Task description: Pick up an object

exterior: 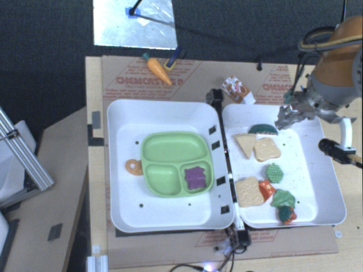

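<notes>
Hovering gripper over the right bin, can't tell its state, nothing seen held; risking a miss since the bread slice is lying flat, crowded beside cracker

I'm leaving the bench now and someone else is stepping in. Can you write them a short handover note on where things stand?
Tool: hovering over the back of the right white bin, beside the dark green rounded piece. Nothing visibly held.

Right bin: two tan toast slices, a tan square cracker, a green bumpy round piece, a red piece and a green leafy piece.

Left white bin: green divided plate with a purple piece in one compartment; orange ring beside the plate.

Orange carrot lies outside, behind the bins.

Done: nothing lifted. Left: grasp and raise one object.
</notes>
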Tool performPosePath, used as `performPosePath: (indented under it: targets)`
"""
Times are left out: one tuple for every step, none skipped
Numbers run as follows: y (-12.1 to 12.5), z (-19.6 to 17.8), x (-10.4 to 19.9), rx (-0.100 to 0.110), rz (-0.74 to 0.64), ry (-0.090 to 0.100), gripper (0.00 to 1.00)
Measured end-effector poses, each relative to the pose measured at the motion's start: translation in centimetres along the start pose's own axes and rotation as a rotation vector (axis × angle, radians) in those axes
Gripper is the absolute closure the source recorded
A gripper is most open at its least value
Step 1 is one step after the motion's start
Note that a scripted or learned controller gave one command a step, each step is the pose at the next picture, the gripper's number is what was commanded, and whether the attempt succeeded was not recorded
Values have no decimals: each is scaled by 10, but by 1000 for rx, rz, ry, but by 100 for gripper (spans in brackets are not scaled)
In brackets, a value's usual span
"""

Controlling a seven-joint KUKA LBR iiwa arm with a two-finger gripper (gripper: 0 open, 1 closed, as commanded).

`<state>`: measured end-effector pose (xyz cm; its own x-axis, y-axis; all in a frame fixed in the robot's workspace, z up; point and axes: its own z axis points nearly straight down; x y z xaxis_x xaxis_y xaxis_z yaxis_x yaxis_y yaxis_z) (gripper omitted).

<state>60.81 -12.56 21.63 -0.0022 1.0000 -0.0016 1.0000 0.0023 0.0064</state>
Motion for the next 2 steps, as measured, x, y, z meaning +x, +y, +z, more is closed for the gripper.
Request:
performPosePath:
  targets:
    - [1,-9,0,3,-1,1,100]
    - [-31,-9,49,7,-6,4,100]
